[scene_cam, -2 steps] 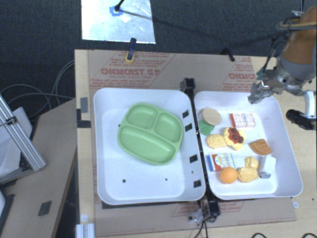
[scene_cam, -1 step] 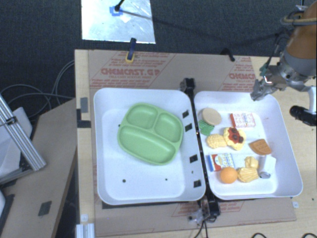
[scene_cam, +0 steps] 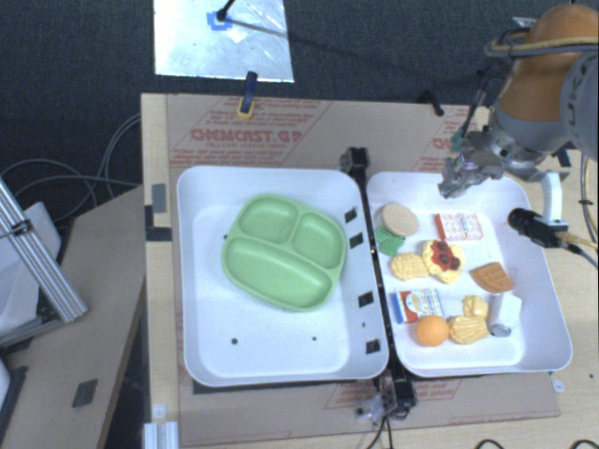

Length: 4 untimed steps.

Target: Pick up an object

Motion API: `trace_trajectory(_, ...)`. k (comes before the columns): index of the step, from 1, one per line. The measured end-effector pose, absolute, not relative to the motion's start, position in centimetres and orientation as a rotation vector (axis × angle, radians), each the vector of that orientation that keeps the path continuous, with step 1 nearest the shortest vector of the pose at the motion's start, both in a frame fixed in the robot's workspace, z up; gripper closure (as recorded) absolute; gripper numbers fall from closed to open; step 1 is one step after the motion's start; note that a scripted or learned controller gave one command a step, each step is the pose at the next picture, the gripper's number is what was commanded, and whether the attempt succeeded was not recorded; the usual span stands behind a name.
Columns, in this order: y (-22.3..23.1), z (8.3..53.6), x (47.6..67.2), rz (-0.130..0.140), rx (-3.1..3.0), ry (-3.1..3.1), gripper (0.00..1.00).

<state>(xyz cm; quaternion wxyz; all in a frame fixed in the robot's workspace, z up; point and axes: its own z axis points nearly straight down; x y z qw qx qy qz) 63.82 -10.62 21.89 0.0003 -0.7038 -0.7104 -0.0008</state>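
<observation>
My claw (scene_cam: 460, 178) hangs over the right bin's (scene_cam: 547, 330) far rim, nothing in it; whether it's wide or narrow I can't tell. The food toys lie below: cookie (scene_cam: 401, 219), card (scene_cam: 458, 225), orange (scene_cam: 431, 330). Best go for the cookie, which sits apart, and drop straight down. The green plate (scene_cam: 284, 252) stays out of it.

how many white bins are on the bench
2. The left bin holds a green divided plate; the right bin holds a jumble of toy food, with the gripper above its far edge.
</observation>
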Motion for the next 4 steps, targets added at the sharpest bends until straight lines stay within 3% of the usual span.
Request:
trace_trajectory(3, 4.7, 23.5, 59.9, -0.003, -2.210, -2.231, 1.00)
trace_trajectory(4, 10.0, 22.5, 59.6, -0.002, -2.210, -2.231, 1.00)
